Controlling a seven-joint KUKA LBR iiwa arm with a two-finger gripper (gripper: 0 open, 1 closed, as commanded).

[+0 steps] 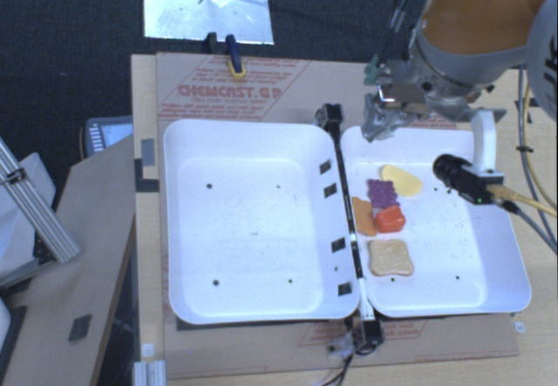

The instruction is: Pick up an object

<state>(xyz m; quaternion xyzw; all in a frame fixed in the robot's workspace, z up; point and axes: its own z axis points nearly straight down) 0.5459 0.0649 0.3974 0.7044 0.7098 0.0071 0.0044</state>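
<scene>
The left bin sits at 9 o'clock of the right bin, their walls touching along a clipped seam. In the right bin, near its left wall, 5 toys cluster: an orange piece, a purple piece, a red piece, a toast slice at 6 o'clock of them, and a yellow piece at 12 to 1 o'clock. The gripper hangs over the bin's far-left corner, at 12 o'clock of the cluster, holding nothing visible; I cannot tell whether it is open or closed.

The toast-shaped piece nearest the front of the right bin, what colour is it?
Tan, with a darker brown crust edge; the toast-shaped piece shows best in the camera view.
</scene>
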